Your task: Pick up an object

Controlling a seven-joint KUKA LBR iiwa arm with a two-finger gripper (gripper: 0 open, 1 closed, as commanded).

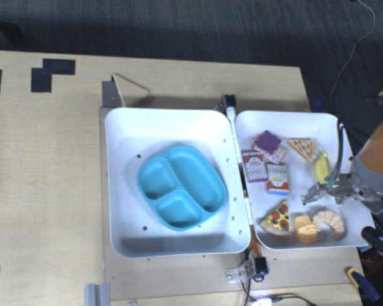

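— Listing camera view, left bin point(118, 171): what's held there?
— One blue divided tray point(180, 185), centred, lying flat.
— Right bin point(335, 121)?
— Toy foods spread loose for picking: purple block point(267, 140) by the far edge, waffle point(303, 148), banana point(322, 166), two small cartons point(266, 171); pizza slice point(277, 217), cheese point(306, 228) and croissant point(329, 222) along the near edge.
— Gripper point(319, 192)?
— Above the right edge, fingers parted, nothing between them — likely poised to descend.
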